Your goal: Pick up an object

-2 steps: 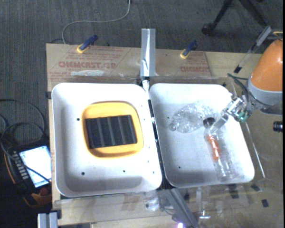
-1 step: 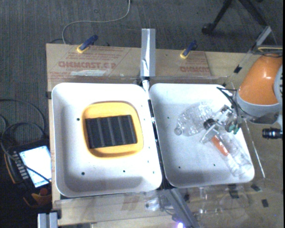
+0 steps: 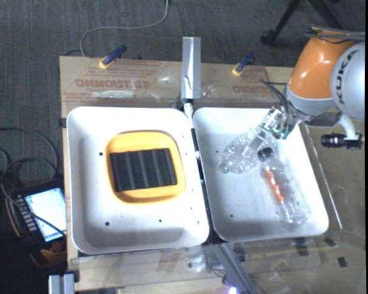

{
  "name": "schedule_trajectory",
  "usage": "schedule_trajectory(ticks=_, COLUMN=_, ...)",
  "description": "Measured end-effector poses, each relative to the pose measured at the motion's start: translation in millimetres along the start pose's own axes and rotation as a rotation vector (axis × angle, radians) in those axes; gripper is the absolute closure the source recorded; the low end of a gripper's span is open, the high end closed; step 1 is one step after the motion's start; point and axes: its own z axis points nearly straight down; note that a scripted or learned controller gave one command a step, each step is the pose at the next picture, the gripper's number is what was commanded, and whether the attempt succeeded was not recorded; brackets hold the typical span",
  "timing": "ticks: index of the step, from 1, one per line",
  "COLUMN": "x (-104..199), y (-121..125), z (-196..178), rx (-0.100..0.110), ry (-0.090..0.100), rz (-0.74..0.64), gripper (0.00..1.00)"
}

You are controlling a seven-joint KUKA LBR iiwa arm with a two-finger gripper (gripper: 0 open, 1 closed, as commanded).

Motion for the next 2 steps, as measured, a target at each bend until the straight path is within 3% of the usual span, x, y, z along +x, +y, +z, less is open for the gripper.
schedule_trajectory(ticks=1, x=-12.3, y=-24.6, z=30.5, rx=-0.018, ry=-0.028, rz=0.126, gripper=0.0)
schedule_trajectory(ticks=2, x=-0.7, y=-49.7, z=6.5, rx=-0.006, ry=0.002, rz=0.57, gripper=0.0)
